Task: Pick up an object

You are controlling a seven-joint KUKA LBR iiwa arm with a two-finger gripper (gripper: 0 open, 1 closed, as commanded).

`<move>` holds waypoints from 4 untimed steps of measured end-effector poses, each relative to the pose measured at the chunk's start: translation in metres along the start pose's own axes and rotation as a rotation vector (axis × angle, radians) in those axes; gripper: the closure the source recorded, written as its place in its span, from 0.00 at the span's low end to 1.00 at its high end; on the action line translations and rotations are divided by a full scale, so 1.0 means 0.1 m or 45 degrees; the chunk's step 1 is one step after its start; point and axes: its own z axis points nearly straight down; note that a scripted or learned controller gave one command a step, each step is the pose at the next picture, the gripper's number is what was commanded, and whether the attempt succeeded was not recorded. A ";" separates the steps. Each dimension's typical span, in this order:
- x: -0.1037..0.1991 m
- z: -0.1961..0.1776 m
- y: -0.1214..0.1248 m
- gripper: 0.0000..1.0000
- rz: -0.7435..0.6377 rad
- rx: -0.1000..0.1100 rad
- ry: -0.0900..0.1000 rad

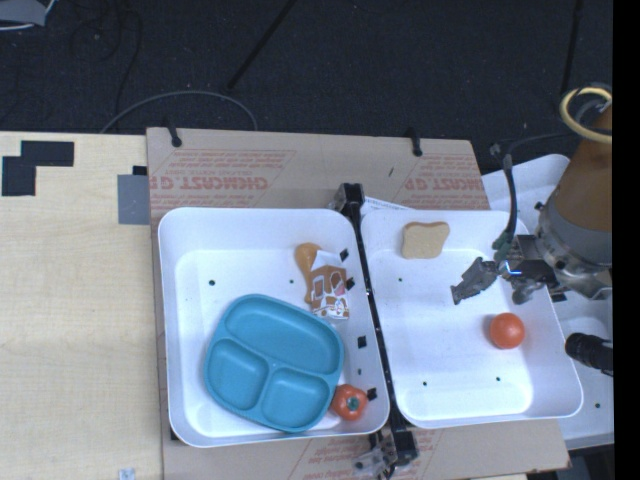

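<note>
In the right bin (440,398) lie a red tomato (507,330) near the right wall and a tan slice of bread (425,239) at the back. My gripper (497,286) hangs over the right side of this bin, just above and left of the tomato. Its fingers (470,282) stand spread open, with nothing between them. The left bin (185,268) holds a blue divided plate (272,363), a second small tomato (349,402) at the front right corner, a printed packet (328,293) and an orange-brown piece (307,257).
The grey arm (585,198) reaches in from the right over the right bin's wall. A black divider (368,318) runs between the two bins. Brown cardboard (300,173) lies under the bins, and the wooden bench (70,308) extends to the left.
</note>
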 end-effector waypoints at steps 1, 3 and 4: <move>0.00 -0.05 0.01 0.00 -0.002 -0.012 -0.002; 0.07 1.06 0.06 0.00 -0.001 -0.004 0.001; 0.06 1.66 0.13 0.00 -0.001 -0.005 0.001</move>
